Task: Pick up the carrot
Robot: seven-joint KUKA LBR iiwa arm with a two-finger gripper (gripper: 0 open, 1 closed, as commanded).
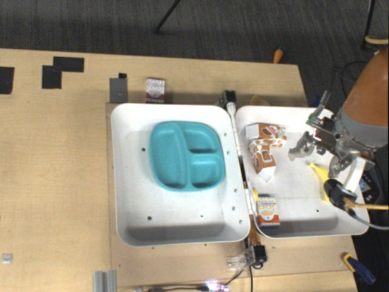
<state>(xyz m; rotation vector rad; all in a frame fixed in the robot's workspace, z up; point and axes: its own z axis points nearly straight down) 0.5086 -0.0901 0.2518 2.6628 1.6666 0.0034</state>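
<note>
My gripper (302, 146) hangs over the right part of the right bin (292, 224), at the end of the grey wrist with the orange band above it. Just below and right of it lies a yellow tapered piece (318, 171), partly covered by the wrist. I cannot tell whether this piece is the carrot. Nothing is visible between the gripper and the bin floor beneath it.
Brown-and-white packets (264, 146) lie in the right bin's upper left. A small yellow-and-red box (267, 211) stands at its front left corner. The left bin (130, 163) holds a teal divided plate (185, 154). Cables and a black part (335, 190) hang at the right bin's right rim.
</note>
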